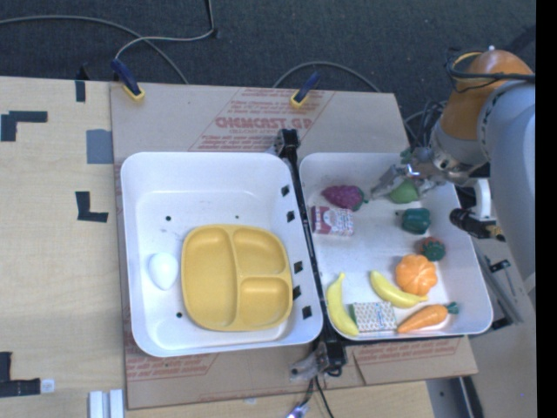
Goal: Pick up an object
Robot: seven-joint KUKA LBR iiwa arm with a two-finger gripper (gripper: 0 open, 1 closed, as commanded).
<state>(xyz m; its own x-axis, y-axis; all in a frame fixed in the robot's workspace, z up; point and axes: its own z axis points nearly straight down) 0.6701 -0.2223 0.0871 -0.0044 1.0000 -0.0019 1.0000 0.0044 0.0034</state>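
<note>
The arm point(500, 129) is leaning in from the right, wrist bent low over the far side of the right bin point(474, 325), and its gripper point(393, 181) is hanging with fingers spread wide around nothing, just beside a pale green fruit point(404, 192). Counting from the near edge, that bin is holding one carrot point(424, 317), one patterned packet point(375, 316), two bananas point(341, 306), one orange pumpkin point(415, 274), one strawberry point(432, 249), one dark green pepper point(415, 220), one small carton point(332, 221) and one bunch of purple grapes point(343, 197). The left bin point(209, 168) is carrying one yellow divided plate point(236, 276) and one white egg point(162, 270).

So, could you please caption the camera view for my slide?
Tool over right bin of toy food; yellow tray in left bin.
</note>
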